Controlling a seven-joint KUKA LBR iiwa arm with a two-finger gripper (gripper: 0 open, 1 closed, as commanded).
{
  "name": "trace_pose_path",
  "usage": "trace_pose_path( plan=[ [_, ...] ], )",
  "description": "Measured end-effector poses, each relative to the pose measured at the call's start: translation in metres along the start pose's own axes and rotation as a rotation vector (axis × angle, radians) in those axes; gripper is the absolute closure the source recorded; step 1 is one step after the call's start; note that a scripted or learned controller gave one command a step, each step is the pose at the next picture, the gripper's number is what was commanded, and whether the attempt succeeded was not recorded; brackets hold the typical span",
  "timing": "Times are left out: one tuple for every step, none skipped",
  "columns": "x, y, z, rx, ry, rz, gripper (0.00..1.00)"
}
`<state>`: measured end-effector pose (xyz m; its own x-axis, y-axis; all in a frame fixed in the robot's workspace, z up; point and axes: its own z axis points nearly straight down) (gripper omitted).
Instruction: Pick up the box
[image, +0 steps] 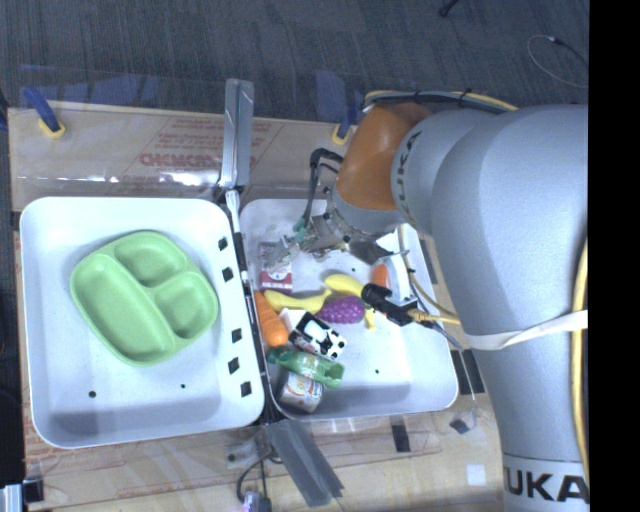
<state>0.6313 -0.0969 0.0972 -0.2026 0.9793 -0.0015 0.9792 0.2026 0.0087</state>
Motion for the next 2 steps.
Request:
trace_pose_path(
  plan=[
    [-0.005,0.0275,0.0008,0.002,0.001,-0.026,0.0],
    [-0.0053,0.0194,0.0007,0.004,0.003,0.108,0.0]
  ],
)
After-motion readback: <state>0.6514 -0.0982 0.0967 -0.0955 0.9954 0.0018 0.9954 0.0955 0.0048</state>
